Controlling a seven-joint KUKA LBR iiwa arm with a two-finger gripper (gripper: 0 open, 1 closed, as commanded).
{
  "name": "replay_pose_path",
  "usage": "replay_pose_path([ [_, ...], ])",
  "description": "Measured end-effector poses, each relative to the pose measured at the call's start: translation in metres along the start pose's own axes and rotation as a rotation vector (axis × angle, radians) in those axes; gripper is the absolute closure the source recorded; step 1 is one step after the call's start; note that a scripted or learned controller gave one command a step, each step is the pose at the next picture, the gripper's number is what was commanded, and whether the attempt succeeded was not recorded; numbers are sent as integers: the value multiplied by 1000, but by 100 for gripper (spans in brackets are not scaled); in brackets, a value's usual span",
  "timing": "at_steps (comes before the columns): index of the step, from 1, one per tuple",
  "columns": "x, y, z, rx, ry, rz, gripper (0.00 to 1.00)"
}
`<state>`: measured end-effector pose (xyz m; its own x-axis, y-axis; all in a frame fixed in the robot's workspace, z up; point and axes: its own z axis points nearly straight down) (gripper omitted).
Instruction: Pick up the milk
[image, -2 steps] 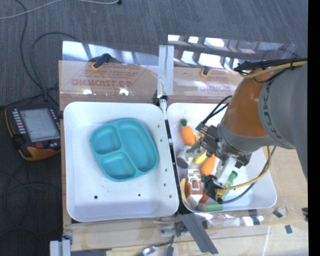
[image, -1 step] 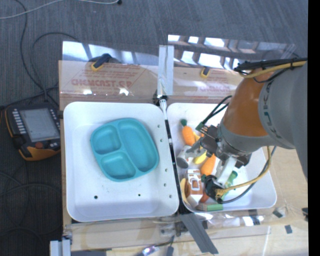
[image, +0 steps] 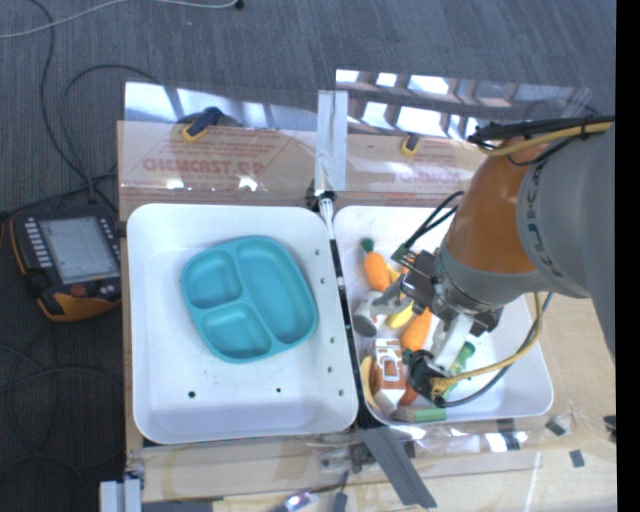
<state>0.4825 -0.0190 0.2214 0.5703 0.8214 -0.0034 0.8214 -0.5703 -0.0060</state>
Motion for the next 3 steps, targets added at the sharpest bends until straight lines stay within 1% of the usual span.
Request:
replay_pose_path([
  [1, 0, 0, 0, 0, 0, 0, 0],
  [2, 4, 24, -52, -4, -1, 217, 0],
  [3, -19, 23, -7, -2, 0, -125, 0],
])
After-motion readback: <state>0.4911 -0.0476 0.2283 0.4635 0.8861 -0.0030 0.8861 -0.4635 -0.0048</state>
